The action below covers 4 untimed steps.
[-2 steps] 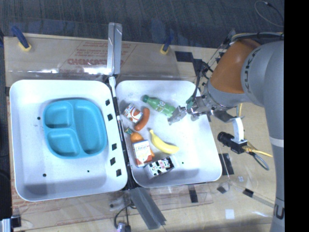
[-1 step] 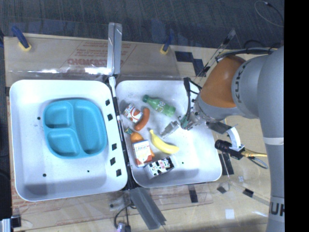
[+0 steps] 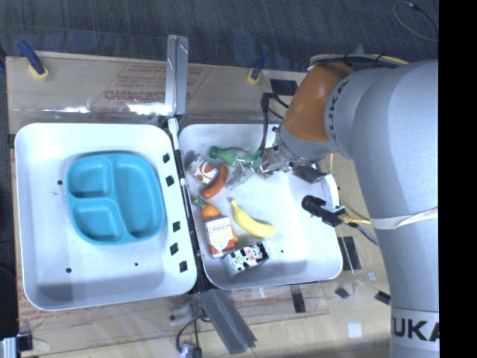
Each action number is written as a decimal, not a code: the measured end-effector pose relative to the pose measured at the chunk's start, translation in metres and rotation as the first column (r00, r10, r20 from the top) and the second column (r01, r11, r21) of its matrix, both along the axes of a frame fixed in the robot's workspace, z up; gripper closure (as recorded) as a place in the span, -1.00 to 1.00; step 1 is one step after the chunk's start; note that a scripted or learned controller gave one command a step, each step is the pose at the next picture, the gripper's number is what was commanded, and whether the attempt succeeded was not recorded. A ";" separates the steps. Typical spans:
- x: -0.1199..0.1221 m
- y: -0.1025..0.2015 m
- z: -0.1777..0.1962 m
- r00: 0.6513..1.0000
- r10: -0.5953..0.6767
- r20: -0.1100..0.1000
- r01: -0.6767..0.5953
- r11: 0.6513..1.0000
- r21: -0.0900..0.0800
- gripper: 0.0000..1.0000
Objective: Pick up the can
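The can, red and white, lies on its side in the right bin, close to the bin's left wall. My gripper is low in the bin's upper middle, to the right of the can and apart from it. It sits at the right end of a green bottle. The arm's orange band and grey body cover the bin's upper right corner.
An orange sausage lies against the can's lower right. Below it are a banana, a small orange piece, a carton and a black-and-white box. The left bin holds a blue divided tray.
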<state>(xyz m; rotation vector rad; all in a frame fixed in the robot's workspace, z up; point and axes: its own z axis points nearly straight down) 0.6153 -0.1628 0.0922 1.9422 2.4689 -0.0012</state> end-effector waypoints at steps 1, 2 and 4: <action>-0.043 0.050 -0.001 1.000 0.010 -0.003 -0.010 1.000 0.001 -1.00; -0.013 0.049 0.097 1.000 -0.029 -0.001 0.029 1.000 0.001 -1.00; -0.061 -0.047 0.050 0.986 0.166 -0.003 -0.166 0.986 0.003 -1.00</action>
